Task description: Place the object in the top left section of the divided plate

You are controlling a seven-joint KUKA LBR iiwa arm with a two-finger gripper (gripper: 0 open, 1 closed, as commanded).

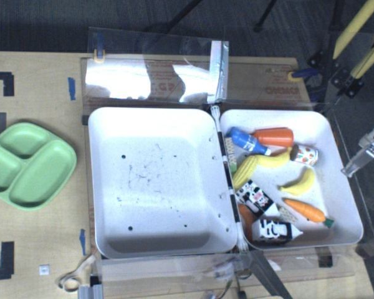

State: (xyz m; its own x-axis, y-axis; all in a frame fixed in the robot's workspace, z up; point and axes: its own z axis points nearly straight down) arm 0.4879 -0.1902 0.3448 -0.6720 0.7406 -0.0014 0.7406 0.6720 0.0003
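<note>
A wooden bench (37, 73) is seen bearing two white bins (153, 120), one green divided plate (30, 165) far left of the gripper (366, 152). The gripper is cut off at the edge; open or closed cannot be told. Toys are piled just left of it: one carrot (305, 210), one banana (302, 182), others overlapped.

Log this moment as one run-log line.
stage: pre-grasp | end effector: at right bin's right edge | toys: in right bin | divided plate: left of left bin | placement: not yet done
</note>
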